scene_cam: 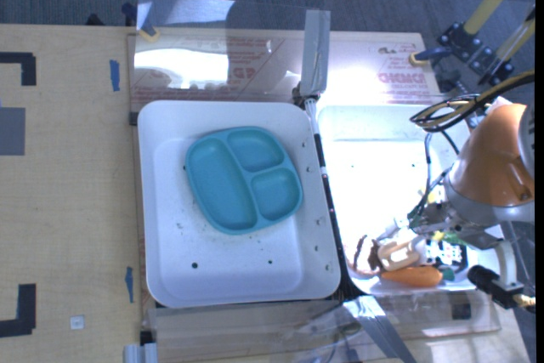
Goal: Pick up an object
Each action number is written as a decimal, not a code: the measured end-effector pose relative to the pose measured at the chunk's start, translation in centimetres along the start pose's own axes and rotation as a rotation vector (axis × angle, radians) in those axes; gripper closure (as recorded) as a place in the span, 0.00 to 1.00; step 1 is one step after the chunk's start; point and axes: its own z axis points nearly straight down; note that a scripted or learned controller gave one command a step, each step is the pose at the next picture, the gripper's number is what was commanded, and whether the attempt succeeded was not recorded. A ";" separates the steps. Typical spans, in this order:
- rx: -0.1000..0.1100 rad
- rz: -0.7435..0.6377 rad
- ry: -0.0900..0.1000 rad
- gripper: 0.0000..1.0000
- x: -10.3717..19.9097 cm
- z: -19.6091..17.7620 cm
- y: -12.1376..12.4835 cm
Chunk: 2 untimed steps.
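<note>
Tool point(422, 249) low at the front edge of the right bin point(374, 149), angled in from the right, apparently to get down onto the small clutter there; spread or pressed together, cannot tell.

Farthest left, wooden desk point(59, 183) carrying both bins. Next, left bin point(157, 208) with a blue divided plate point(245, 178) lying flat near its middle, well apart from the tool, so likely not the target. In the right bin, a dark curved scrap point(360, 255), then a tan lump point(394, 252) just beside the tool and an orange piece point(412, 275) just below it. Probably the intended pick, not yet lifted.
</note>
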 end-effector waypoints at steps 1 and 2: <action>-0.007 0.002 -0.003 1.00 -0.1 -1.1 0.2; 0.000 -0.198 0.002 1.00 3.9 -9.9 7.1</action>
